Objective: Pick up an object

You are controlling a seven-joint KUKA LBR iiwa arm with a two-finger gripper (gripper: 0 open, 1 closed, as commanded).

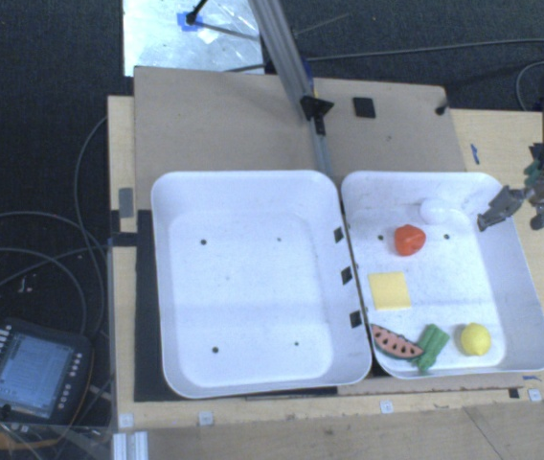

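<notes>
The right bin (526, 286) holds several small objects. A red piece (409, 240) lies near its middle, with a white ball (435, 211) just behind it. Below the red piece sits a flat yellow square (390, 290). Along the front wall lie a watermelon slice (396, 342), a green piece (432, 345) and a yellow lemon (475, 339). My gripper (518, 215) hangs over the bin's far right edge, open, with nothing between its fingers. It is to the right of the white ball and apart from every object.
The left bin (171, 257) stands beside the right one, with small black clips on the shared wall. A slanted metal pole (286, 46) crosses behind the bins. A teach pendant (28, 367) and cables lie on the floor at the left.
</notes>
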